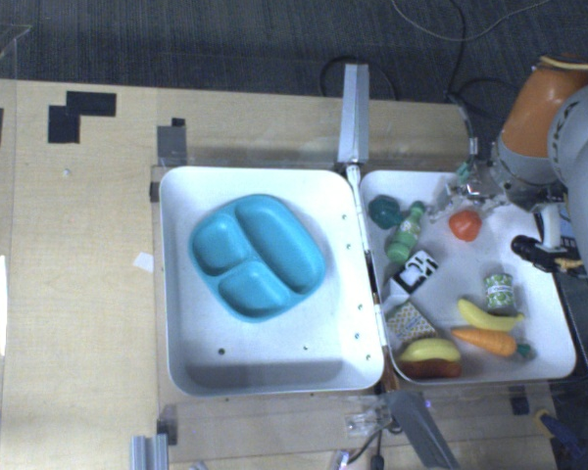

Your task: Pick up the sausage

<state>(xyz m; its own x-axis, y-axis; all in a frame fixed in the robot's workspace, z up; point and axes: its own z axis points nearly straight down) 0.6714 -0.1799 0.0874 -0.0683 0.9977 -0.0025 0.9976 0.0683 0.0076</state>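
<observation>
The right bin point(559, 360) holds several toy foods. At its front left corner a dark red-brown, elongated piece that looks like the sausage point(431, 368) lies against a yellow piece point(427, 349). My gripper point(467, 188) hangs over the bin's back edge, just above and behind a red-orange tomato point(465, 225). It is far from the sausage, across the length of the bin. The grey arm with its orange band point(541, 101) comes in from the right.
Also in the right bin are a teal round piece point(383, 210), a green bottle point(405, 233), a black-and-white cube point(416, 270), a small can point(499, 291), a banana point(488, 314) and a carrot point(486, 341). The left bin point(186, 360) holds a blue divided plate point(259, 255).
</observation>
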